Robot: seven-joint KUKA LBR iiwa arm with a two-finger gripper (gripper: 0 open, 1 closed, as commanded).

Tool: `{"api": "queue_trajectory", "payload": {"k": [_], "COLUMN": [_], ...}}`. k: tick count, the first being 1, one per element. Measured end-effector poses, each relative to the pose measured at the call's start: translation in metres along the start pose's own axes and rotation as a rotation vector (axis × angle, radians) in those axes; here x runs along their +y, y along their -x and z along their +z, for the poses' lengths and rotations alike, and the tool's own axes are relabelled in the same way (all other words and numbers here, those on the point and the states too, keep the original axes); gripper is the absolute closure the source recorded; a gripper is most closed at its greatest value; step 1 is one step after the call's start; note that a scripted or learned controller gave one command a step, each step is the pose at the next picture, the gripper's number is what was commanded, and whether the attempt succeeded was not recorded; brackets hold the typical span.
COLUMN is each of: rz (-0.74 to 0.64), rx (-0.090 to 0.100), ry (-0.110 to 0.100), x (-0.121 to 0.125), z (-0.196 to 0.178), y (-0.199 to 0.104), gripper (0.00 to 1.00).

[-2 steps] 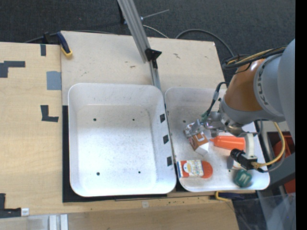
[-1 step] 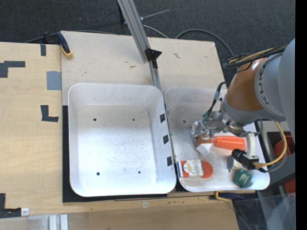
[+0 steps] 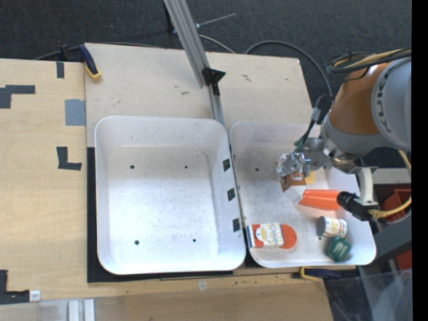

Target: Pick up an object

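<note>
My gripper [image 3: 292, 166] hangs over the middle of the right bin [image 3: 257, 146], reaching in from the right. A small brown object [image 3: 292, 179] lies just under and beside its tip; I cannot tell whether it sits between the fingers. An orange object [image 3: 321, 199] lies just to the lower right of the gripper. A red and white packet [image 3: 272, 235] rests near the bin's front edge. At the front right corner are a small white jar [image 3: 333, 227] and a green object [image 3: 338, 249].
The left bin [image 3: 160, 192] stands beside the right one, their walls touching. A slanted metal pole [image 3: 190, 39] rises from behind the bins. Cables [image 3: 267, 49] run across the bench at the back right.
</note>
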State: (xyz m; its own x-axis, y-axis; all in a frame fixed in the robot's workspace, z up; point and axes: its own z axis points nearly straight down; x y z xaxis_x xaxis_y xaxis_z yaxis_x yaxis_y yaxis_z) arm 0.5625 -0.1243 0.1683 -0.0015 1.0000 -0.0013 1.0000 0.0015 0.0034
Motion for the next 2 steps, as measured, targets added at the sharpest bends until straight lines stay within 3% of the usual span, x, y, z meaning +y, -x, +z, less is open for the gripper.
{"api": "queue_trajectory", "payload": {"k": [1,2], "rz": [0.000,0.000], "rx": [0.001,0.000], "ry": [-0.005,-0.005], "x": [0.0029,0.0029], "z": [-0.0403,-0.0409], "y": [-0.0039,-0.0039], "gripper": [1.00,1.00]}}
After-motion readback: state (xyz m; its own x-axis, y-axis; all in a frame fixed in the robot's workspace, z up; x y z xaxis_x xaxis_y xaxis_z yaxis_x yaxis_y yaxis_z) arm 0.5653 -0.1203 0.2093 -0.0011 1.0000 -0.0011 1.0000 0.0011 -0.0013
